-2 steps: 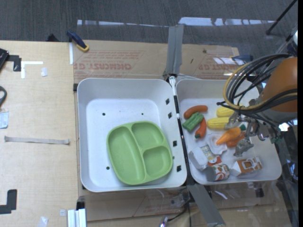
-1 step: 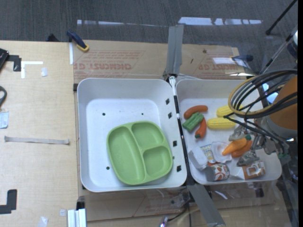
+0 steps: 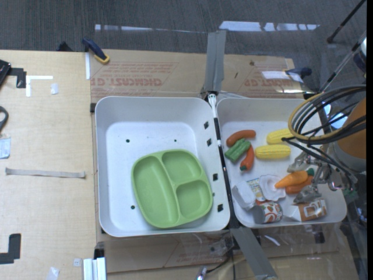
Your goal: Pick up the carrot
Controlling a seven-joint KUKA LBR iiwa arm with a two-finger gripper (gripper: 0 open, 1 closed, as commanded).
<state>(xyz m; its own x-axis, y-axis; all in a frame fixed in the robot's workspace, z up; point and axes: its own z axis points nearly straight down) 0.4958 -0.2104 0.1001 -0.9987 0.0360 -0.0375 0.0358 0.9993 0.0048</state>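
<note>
The carrot is orange and lies slantwise in the right part of the right bin, its thicker end toward the arm. My gripper is low over the bin, right at the carrot's right end, and its metal parts overlap that end. Cables and the wrist hide where the two meet, so a hold cannot be made out.
The right bin also holds two yellow corn cobs, a red sausage, a green vegetable, a small red-orange pepper and several packets. A green divided plate lies in the left bin.
</note>
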